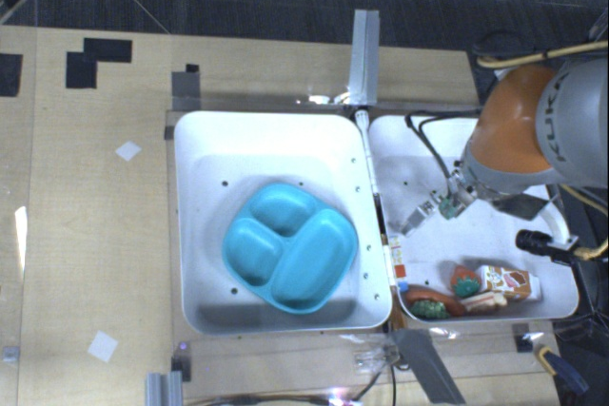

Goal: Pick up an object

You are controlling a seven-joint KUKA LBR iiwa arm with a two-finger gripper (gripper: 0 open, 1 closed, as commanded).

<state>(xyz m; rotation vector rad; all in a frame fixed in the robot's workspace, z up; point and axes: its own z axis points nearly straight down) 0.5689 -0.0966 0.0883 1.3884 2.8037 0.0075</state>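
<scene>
A blue divided plate point(290, 247) lies in the left white bin point(205, 157). Along the front wall of the right white bin point(400, 152) lie a small printed packet point(504, 281), a green and orange toy point(465, 284) and a dark green and red piece point(427, 307). My gripper point(425, 211) hangs over the middle of the right bin, pointing down and to the left. It is above bare bin floor, apart from the items at the front. The grey arm with its orange band point(514, 128) covers the bin's far right part.
A metal post point(364, 57) stands behind the divider between the bins. Black cables point(433, 147) run from the arm across the back of the right bin. A black connector point(538, 242) sticks out at the right wall.
</scene>
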